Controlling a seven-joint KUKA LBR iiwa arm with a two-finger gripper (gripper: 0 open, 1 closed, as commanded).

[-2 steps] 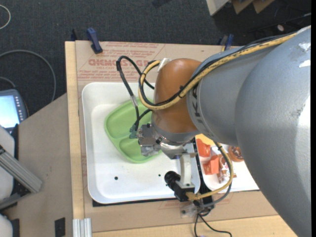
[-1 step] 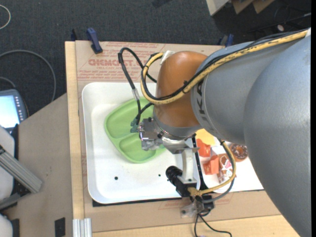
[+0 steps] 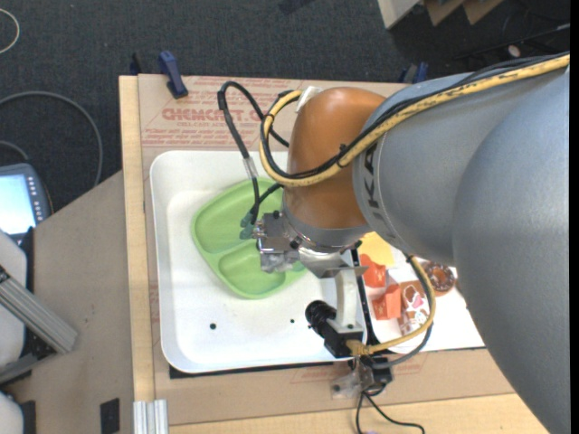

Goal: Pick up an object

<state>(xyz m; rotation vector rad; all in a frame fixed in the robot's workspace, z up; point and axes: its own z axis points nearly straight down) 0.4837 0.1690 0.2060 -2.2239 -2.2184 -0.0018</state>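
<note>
A light green divided dish (image 3: 228, 233) lies in the left white bin (image 3: 167, 269), towards its right side. My gripper (image 3: 271, 253) hangs under the orange-banded wrist, right over the dish's right edge, low and close to it. The wrist hides the dish's right part. In the right bin, an orange block (image 3: 387, 302), a yellow piece (image 3: 374, 248) and a brown round thing (image 3: 441, 278) peek out from under the arm.
The big grey arm covers most of the right bin. Bare white floor of the left bin lies in front of and to the left of the dish. A cardboard sheet (image 3: 194, 111) lies under the bins, with a blue clamp (image 3: 172, 72) at the back.
</note>
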